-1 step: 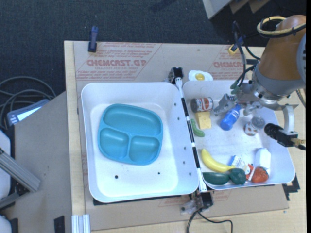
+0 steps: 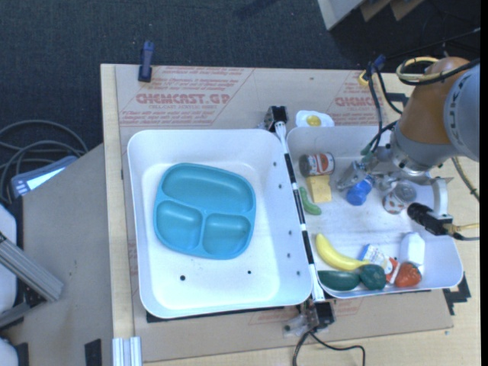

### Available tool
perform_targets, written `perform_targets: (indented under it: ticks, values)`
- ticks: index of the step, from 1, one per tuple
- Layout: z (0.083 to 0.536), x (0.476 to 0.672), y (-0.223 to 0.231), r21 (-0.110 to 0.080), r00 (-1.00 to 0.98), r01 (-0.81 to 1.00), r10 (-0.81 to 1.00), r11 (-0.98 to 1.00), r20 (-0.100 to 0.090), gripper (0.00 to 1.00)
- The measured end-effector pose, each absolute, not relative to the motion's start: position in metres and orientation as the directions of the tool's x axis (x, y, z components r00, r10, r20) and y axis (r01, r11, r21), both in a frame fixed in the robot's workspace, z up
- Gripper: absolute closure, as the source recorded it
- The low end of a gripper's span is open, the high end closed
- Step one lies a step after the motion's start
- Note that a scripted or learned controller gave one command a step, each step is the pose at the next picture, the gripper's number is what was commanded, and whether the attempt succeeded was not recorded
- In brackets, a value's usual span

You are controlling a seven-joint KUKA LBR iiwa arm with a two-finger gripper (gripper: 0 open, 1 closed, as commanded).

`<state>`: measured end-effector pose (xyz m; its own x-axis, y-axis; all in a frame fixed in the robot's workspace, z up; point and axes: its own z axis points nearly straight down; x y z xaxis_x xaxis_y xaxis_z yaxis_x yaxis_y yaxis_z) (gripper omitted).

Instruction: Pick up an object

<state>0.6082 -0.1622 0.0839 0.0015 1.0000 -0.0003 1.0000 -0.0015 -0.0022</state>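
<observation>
You have a small blue cup-like object (image 2: 357,192) in the upper middle of the right bin (image 2: 450,269), right of frame centre. It is a saturated blue, rounded and stubby, tilted so its paler end points up and left. It sits right at the tip of the gripper (image 2: 360,175); grey metal overlaps its top edge, but you cannot tell from this slanted view whether it is between the fingers or just beside them, nor how far apart they stand.

The arm (image 2: 438,120) comes in from the upper right of the frame, its orange band above the grey wrist, which hangs over the bin's upper half.

Just left of the blue object you see a yellow block (image 2: 321,191), and above that a small can (image 2: 318,163) lying on its side with a red and white label. A slim green piece (image 2: 309,203) lies against the bin's left wall. To the right of the blue object, beneath the wrist, sits a small round clear-looking item (image 2: 395,200), too blurred to name.

Along the bin's lower edge lie a banana (image 2: 338,255), a dark green vegetable shape (image 2: 338,280), a dark teal lump (image 2: 373,277), a red strawberry-like fruit (image 2: 409,274), a small blue and white packet (image 2: 376,254) and a white bottle (image 2: 413,248).

The left bin (image 2: 145,155) holds a turquoise divided plate (image 2: 204,210), well apart from all of this.
</observation>
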Motion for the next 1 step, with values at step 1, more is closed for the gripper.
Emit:
perform_targets:
  ticks: [1]
  values:
    - [0.095, 0.6096, -0.1618, 0.002, 0.001, 1.0, 1.0, -0.001, -0.001, 1.0]
